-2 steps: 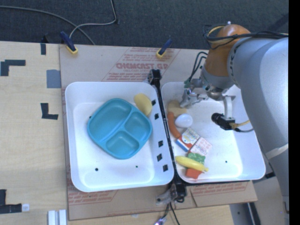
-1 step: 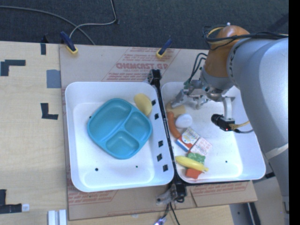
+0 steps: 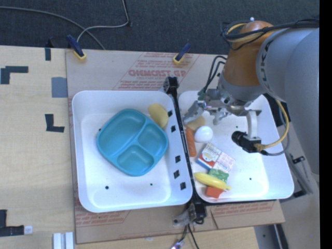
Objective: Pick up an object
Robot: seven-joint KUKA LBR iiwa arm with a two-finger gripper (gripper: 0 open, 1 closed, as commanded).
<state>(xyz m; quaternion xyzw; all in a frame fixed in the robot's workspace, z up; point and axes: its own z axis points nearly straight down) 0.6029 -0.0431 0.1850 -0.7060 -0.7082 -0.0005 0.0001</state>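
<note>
Currently approach step, by judgement; gripper (image 3: pixel 210 113) hung spread and holding nothing above right bin (image 3: pixel 270 183); white egg-like ball (image 3: pixel 203 134) lay just below it, beside orange carrot-like piece (image 3: pixel 190 141); next move called for lowering, then closing on the ball.

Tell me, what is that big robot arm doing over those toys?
The arm's gripper is reaching down into the right bin, above a white ball and a tan piece at the bin's left side. It is trying to pick something up, but nothing is lifted yet. The left bin holds a blue divided plate and a yellow toy.
</note>
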